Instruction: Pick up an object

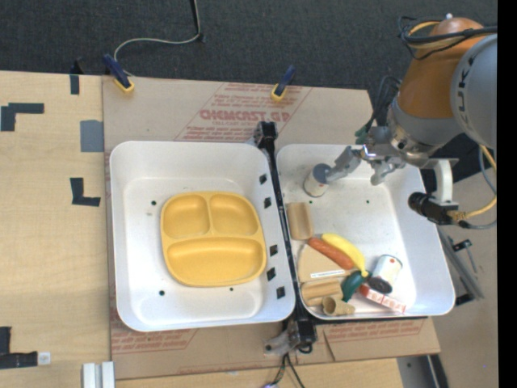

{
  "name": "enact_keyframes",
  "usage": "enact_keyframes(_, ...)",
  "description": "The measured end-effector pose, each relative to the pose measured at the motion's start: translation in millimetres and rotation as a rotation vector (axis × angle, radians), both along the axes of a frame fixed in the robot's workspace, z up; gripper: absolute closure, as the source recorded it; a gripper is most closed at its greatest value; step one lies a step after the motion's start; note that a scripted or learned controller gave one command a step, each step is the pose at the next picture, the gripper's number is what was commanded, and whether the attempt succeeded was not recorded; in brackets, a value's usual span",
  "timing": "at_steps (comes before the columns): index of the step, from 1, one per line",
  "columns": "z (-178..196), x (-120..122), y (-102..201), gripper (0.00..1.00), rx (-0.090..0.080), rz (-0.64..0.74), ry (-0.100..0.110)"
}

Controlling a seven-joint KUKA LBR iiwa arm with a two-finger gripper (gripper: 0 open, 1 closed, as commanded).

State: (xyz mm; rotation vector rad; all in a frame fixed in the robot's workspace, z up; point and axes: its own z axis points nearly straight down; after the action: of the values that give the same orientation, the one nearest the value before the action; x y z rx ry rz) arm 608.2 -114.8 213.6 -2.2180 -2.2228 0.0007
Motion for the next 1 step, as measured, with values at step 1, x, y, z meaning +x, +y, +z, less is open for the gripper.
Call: enact_keyframes(1,-119.3,3.2,6.7,0.0,-0.001,-0.001,-0.001)
